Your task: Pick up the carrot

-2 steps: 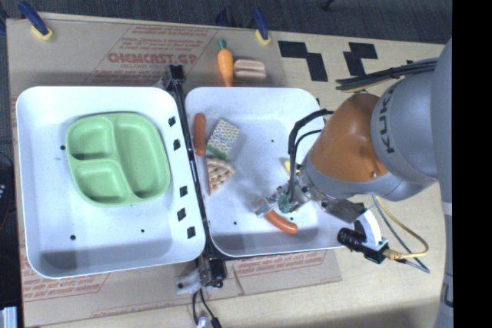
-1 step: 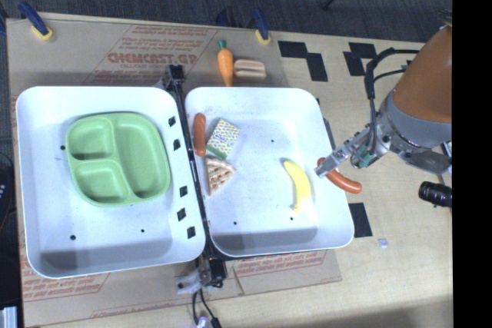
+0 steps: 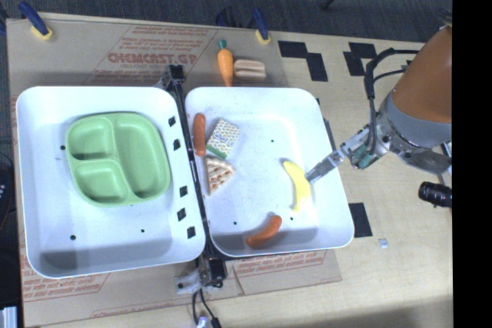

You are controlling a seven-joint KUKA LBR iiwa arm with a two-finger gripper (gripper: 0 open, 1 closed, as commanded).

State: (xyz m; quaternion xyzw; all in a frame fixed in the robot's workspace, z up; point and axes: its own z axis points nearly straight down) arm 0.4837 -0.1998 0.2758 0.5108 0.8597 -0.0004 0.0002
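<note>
Locating the carrot (image 3: 224,64) comes first: it lies outside both bins, on the desk (image 3: 400,273) just behind the far rim of the right bin (image 3: 254,91), orange body toward the bin, green top away, with a bun (image 3: 249,70) just beside it. The gripper (image 3: 315,173) hangs low inside the right bin at its right wall, its tip touching or just beside the upper end of the banana (image 3: 297,185), well apart from the carrot. Whether the gripper is wide, narrow or closed cannot be told; nothing is seen held in it. The task step is judged not yet begun. Because the carrot sits beyond the rim, the arm must likely lift clear of the wall, then descend across the carrot's narrow width, avoiding the bun.
</note>
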